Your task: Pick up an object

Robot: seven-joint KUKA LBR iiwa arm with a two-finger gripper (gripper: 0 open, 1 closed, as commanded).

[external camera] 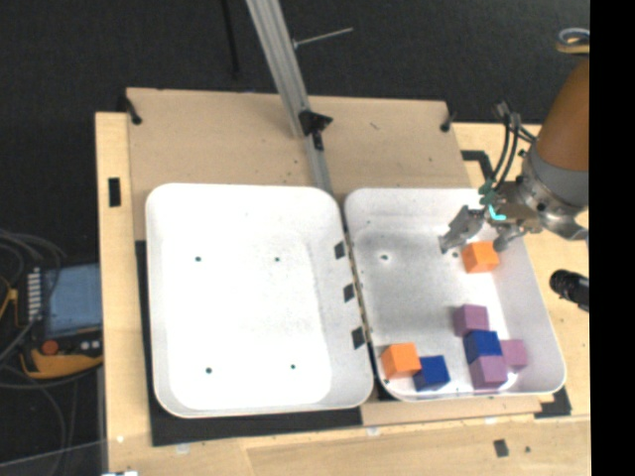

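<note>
Where hand (483,234) hovers, orange block (481,257).

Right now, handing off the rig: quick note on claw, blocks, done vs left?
Claw: over the upper right of the right bin, just above an orange block; finger state unclear.
Blocks, all in the right bin: that orange block; a second orange block and a blue block at the front; purple blocks and another blue one at the front right.
Done: no visible lift.
Left: grasp and raise one block.
</note>
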